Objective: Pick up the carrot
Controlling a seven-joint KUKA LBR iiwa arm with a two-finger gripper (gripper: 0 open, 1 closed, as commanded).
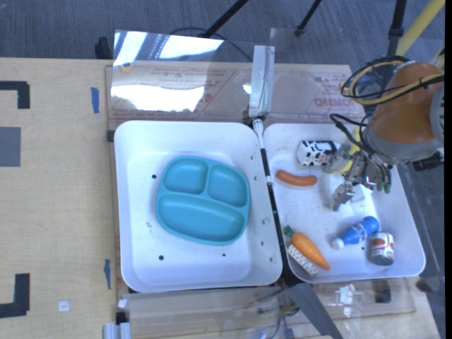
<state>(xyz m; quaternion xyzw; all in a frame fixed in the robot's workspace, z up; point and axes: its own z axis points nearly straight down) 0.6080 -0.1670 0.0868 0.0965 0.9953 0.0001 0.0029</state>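
both bins (134,189) look like smooth white plastic with a faint sheen. the blue tray (203,198) is matt plastic, evenly coloured. the carrot (311,250) has a smooth, slightly glossy orange skin, like a plastic toy. the sausage (296,179) is shiny too. the can (381,247) shows a metallic top and a printed label. the bench (56,189) is pale wood, matt, with visible grain. clear plastic sheets (169,76) behind the bins glare brightly. the gripper (342,198) looks like dull grey metal.
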